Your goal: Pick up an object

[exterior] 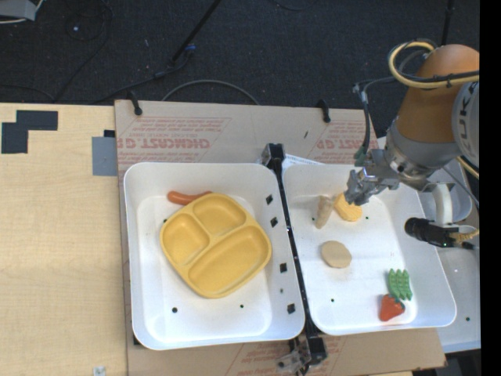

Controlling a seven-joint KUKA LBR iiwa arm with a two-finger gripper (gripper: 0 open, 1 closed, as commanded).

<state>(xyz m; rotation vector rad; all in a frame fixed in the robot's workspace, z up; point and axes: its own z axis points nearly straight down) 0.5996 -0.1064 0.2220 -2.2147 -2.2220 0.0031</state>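
Glossy plastic-looking yellow tray (215, 244); smooth white bins (149, 288), perhaps plastic.

dark floor (156, 37), black cables (211, 10), wooden bench (55, 249)

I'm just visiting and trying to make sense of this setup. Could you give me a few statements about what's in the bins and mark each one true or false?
1. The yellow divided tray lies in the left bin. True.
2. The end effector hangs over the left bin. False: it is above the right bin, at the yellow piece.
3. A toy carrot lies in the right bin's near corner. True.
4. The tan round piece sits in the tray. False: it lies on the right bin's floor.
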